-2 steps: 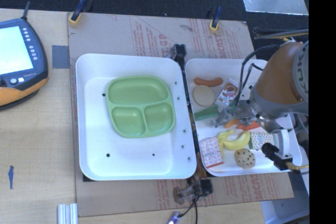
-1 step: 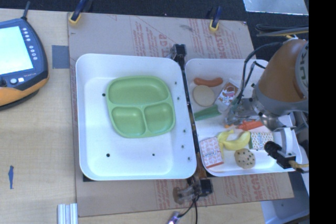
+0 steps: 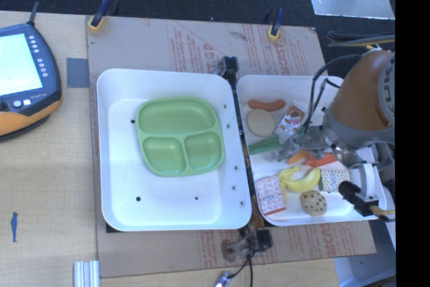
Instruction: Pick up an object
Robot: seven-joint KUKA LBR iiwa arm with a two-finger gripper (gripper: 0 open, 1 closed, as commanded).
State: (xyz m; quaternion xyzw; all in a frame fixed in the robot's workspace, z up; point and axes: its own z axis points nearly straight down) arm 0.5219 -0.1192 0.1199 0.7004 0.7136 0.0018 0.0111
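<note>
Reaching in from the right, the grey arm with the orange band [image 3: 359, 94] is lowered over the right shallow white bin [image 3: 269, 85]. Its pincer [image 3: 300, 141] is seen among small toy foods beside an orange carrot-like piece [image 3: 310, 158]; its state cannot be told. A green sectioned plastic plate [image 3: 180, 136] lies in the left white bin [image 3: 121, 212].

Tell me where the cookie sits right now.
The cookie lies in the right bin, near its front edge, just below the banana and right of the red-patterned packet.
</note>
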